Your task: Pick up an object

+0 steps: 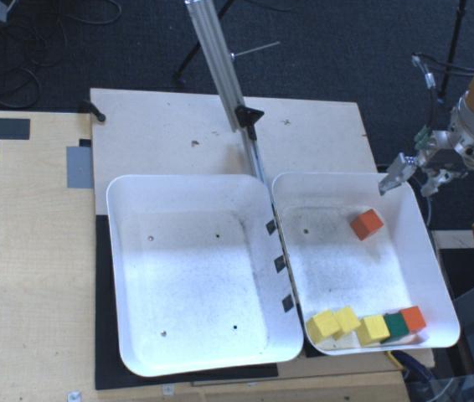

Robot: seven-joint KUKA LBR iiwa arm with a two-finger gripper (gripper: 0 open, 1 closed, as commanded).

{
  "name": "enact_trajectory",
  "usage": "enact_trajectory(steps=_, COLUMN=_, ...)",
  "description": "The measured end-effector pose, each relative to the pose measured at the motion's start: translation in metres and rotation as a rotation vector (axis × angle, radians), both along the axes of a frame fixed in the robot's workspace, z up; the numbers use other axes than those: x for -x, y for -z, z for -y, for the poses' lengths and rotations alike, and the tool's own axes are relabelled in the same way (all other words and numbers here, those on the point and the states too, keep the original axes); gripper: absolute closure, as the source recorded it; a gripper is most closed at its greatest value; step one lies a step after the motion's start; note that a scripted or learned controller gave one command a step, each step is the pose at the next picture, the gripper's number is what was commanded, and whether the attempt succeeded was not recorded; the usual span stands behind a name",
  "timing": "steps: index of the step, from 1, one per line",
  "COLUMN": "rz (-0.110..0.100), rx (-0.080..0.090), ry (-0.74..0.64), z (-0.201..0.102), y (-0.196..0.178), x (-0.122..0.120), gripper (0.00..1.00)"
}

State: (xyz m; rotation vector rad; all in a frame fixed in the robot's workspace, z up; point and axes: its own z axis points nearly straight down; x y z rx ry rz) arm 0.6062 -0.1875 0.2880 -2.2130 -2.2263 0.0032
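An orange-red cube (367,224) lies alone in the far half of the right bin (337,262). Along that bin's near edge sits a row of blocks: two yellow ones (333,322), a third yellow block (373,328), a green one (396,325) and an orange one (413,317). My gripper (414,177) hangs over the right bin's far right corner, up and to the right of the orange-red cube. Its fingers (393,175) are spread open with nothing between them.
The left bin (191,270) sits beside the right one, with a divider and black clips (277,262) between them. A slanted aluminium rail (220,65) rises behind the bins. Beyond the bench, the dark floor holds cables and stands.
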Motion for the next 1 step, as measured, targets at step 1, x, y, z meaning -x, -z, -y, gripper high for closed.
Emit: enact_trajectory(steps=1, rz=0.018, rx=0.005, ry=0.006, z=-0.0049, y=0.1686, x=-0.028, gripper=0.0)
